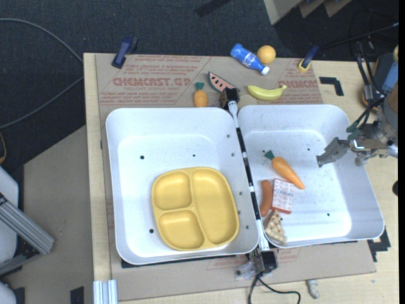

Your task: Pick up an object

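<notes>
The carrot (286, 171) lies left of your gripper (331, 153), its long axis slanted; whether the gripper grips anything, I cannot tell.

Red block letters reading roughly "CHEMCAST GP" are printed on the brown board (158, 75) that covers the counter, at about eleven o'clock above the left bin; the last characters are hard to make out. A second run of the same red lettering lies at about one o'clock above the right bin, too covered and blurred to read. The small red-and-white packet (283, 197) in the right bin carries print too fine to read.
</notes>
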